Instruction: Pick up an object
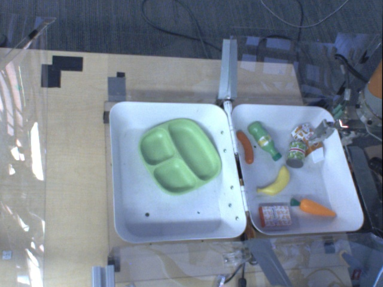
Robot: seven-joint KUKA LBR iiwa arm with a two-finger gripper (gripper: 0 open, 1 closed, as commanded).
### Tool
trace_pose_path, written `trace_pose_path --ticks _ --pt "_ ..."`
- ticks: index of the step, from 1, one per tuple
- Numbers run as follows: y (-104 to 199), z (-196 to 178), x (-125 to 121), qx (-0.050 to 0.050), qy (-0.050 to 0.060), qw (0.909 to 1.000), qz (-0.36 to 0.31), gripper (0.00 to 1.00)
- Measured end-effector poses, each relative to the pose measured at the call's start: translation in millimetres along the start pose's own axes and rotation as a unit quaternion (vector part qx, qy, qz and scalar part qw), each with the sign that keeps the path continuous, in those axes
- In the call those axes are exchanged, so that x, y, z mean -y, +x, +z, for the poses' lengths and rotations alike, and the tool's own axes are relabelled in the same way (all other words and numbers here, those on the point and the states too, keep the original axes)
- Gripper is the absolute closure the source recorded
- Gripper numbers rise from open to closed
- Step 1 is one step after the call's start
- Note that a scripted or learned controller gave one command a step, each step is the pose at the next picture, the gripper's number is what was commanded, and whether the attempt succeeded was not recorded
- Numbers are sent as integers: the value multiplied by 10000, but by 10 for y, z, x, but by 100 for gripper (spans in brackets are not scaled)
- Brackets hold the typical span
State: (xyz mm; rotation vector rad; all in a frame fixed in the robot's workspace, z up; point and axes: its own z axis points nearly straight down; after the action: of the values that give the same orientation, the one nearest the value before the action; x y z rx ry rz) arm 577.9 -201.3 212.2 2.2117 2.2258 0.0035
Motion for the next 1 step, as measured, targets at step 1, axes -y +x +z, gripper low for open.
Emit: trace_pose_path --ticks 1 --pt "-27 1147 -355 2 -19 9998 219 0"
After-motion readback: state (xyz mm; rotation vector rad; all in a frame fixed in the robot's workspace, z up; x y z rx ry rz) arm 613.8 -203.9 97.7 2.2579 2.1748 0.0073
